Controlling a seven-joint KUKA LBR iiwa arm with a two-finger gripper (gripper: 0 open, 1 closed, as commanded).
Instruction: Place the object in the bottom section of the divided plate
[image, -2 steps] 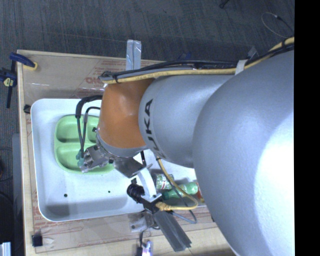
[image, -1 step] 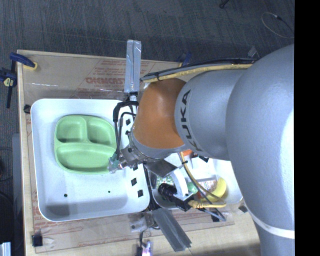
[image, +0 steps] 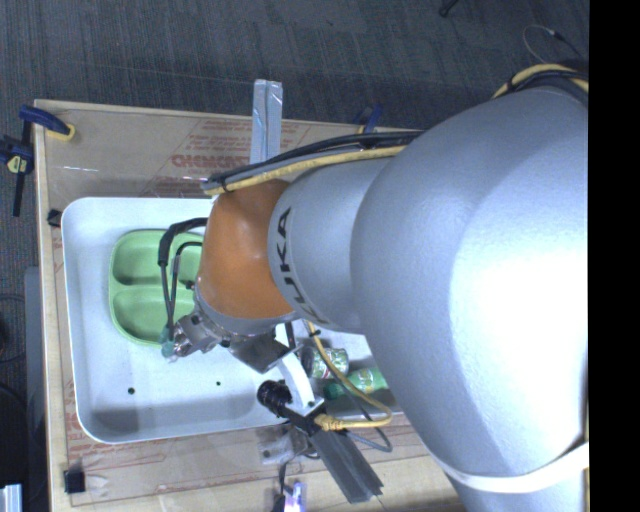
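We see the grey arm (image: 440, 260) entering from the right and covering most of the view, its orange band (image: 240, 255) sitting directly over the left white bin (image: 90, 330). Black cables (image: 175, 265) loop down past the band toward the wrist. The gripper (image: 180, 343) shows just below and to the left of the band, low over the bin, at the lower right edge of the green divided plate (image: 140, 285); much of it is hidden by the wrist, and we cannot tell how the jaws stand, nor whether anything sits between them. The plate lies in the upper left part of that bin — a ridge splits it into an upper and a lower section, and its right side is hidden under the arm. Both sections show plain green where visible. The object to be placed we cannot pick out with certainty. A greenish, partly clear item (image: 355, 380) lies below the arm near the bin's lower right side, but its form is too obscured to name. A yellow cable (image: 355, 420) curls just below it. The bench (image: 150, 140) surface is brownish board with reversed red lettering, and blue clamps (image: 45, 122) grip its far left corner.
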